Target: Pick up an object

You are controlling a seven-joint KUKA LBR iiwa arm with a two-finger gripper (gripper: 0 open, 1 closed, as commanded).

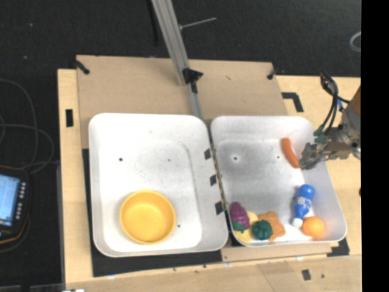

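The right bin (255, 132) holds several small items. An orange carrot-shaped piece (290, 152) lies near its right wall. A blue and white bottle (302, 202) and an orange ball (313, 227) sit in the front right corner. A purple eggplant (239, 216), a green piece (262, 229) and a tan piece (275, 222) crowd the front edge. My gripper (309, 156) hangs at the bin's right wall, just right of the carrot-shaped piece and close to touching it. Nothing is visibly held.
The left bin (152, 139) contains a yellow bowl (148, 216) at its front. A slanted metal pole (173, 38) runs from the top down to the gap between the bins. Cables (331, 102) hang by the arm at the right edge.
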